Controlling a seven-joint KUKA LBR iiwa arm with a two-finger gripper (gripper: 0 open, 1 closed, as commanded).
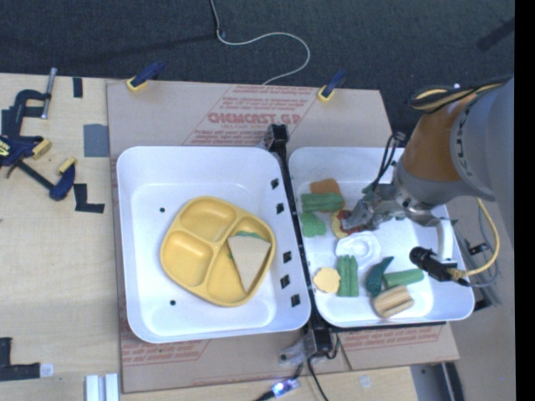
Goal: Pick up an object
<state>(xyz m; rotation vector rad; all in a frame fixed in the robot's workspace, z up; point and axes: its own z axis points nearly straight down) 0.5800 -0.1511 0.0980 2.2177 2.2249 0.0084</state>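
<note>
Right bin crowded; claw low among toys, grip state unclear.

Grey arm reaches in from the right, wrist bent low.

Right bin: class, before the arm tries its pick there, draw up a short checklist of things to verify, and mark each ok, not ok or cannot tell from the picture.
1. Gripper is over the right bin: ok.
2. An object lies under or beside it, the red piece and white piece: ok.
3. Something is held between its fingers: cannot tell.
4. Target has free space around it; the small pieces are crowded: not ok.
5. Left bin with the yellow tray lies away from the arm: ok.
</note>
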